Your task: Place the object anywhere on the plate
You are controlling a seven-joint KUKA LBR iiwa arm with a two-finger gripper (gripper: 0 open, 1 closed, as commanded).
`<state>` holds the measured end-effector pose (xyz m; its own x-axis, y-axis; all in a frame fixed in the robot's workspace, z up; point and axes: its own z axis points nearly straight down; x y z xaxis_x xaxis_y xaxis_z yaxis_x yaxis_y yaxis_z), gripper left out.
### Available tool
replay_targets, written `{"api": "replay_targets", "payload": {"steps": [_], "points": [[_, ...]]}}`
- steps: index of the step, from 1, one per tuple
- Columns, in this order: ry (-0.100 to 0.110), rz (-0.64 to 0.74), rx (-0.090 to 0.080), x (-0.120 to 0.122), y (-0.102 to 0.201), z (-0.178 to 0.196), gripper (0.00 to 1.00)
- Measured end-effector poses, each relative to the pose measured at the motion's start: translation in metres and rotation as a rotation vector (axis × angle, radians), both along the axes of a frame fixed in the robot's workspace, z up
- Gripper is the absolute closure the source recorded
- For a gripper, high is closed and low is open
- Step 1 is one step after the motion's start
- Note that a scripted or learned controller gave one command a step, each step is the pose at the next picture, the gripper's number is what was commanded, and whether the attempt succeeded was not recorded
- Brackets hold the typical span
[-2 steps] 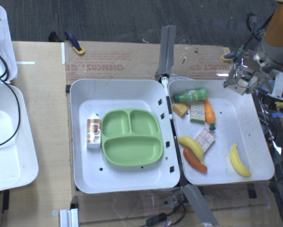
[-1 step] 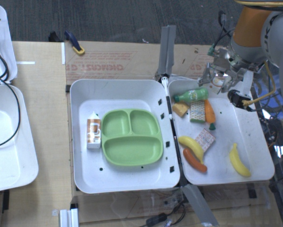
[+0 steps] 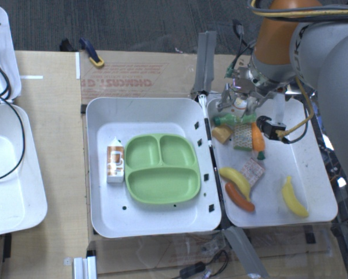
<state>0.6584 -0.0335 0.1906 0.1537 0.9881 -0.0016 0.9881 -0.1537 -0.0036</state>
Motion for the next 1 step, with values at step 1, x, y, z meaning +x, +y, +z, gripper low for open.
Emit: {"api": "replay_targets", "payload": {"steps": [1], "points": [[0.0, -0.103, 0.0, -0.0554, 0.0731, 0.0001, 1.0]]}}
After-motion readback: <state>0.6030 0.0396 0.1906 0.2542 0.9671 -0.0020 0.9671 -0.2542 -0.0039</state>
